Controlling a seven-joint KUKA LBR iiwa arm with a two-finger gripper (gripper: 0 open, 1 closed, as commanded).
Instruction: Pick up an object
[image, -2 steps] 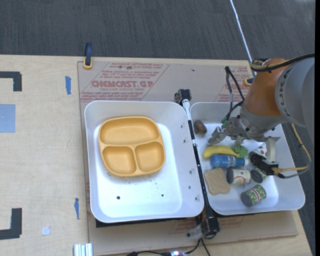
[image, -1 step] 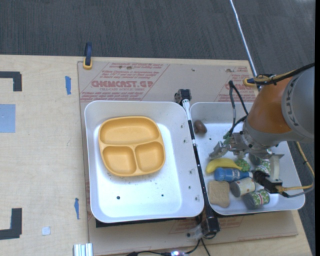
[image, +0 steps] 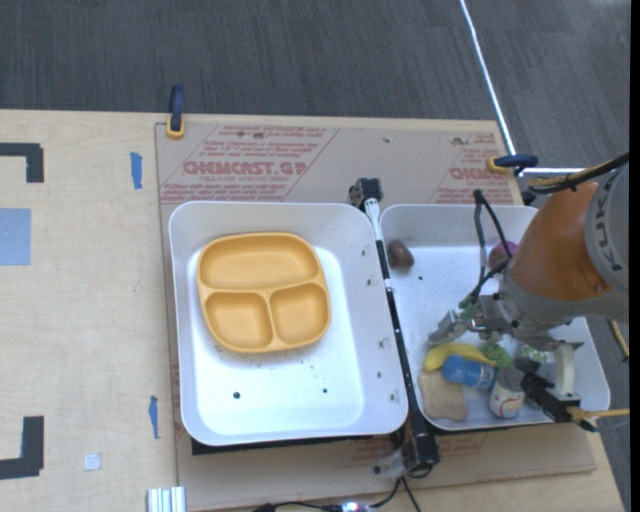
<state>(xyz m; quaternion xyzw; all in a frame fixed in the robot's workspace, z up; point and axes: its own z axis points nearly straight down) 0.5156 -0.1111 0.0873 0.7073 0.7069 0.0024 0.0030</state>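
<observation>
Yellow banana (image: 462, 354) lay in the right bin (image: 440, 225), long axis roughly left–right, beneath the gripper (image: 478, 322). Whether its fingers were open or closed could not be told.

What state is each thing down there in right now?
Orange tray: flat in left bin, nothing in its compartments.
Brown lump: loose in right bin.
Banana: lying among the clutter.
Blue piece: lying beside banana.
Arm: low over right bin.

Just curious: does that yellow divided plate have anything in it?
Empty. The yellow divided plate lies flat in the left bin, all three compartments showing bare yellow.
</observation>
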